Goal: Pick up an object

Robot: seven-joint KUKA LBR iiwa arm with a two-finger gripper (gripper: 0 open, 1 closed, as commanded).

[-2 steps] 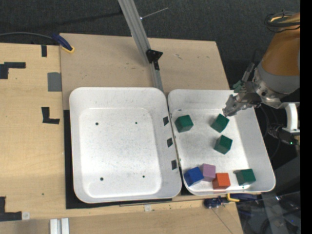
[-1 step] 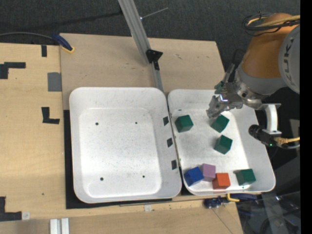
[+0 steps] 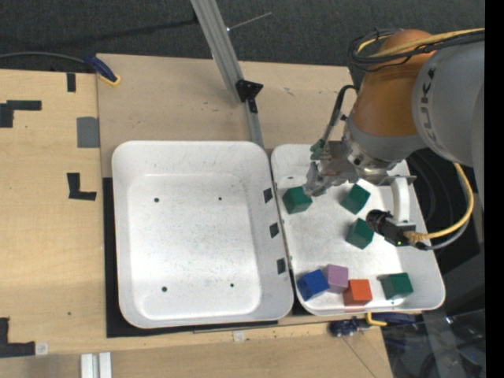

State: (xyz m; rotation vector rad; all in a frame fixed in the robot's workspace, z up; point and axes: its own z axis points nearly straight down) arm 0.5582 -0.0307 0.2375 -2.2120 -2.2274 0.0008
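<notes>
The grey arm (image 3: 425,77) with its orange band reached in from the right and hung over the right-hand bin (image 3: 315,157), its jaws (image 3: 313,186) pointing down toward the bin's upper left part. The camera's slanted look from above did not show whether the jaws stood wide or narrow, and nothing could be made out between them.

Just below and a little left of the jaws lay a dark green block (image 3: 297,200) on the bin floor, very near the jaws or perhaps touching them; which of the two could not be told. To the right of the jaws, under the wrist, sat a second green block (image 3: 355,198), tilted on its corner. Lower right of the jaws lay a third green block (image 3: 361,233), close beside the black fitting (image 3: 389,227) and yellow cable (image 3: 449,225) of the arm.

Well below the jaws, along the bin's near edge, stood a row of blocks: a blue block (image 3: 313,283), a purple block (image 3: 338,276) touching or just beside it, an orange block (image 3: 358,291) next to the purple one, and a fourth green block (image 3: 396,285) a little apart to the right.

Left of the jaws lay the left-hand bin (image 3: 189,157), side by side with the first, both resting on the pale wooden surface (image 3: 47,235). Above and left of the jaws a grey metal pole (image 3: 220,38) slanted across the surface.
</notes>
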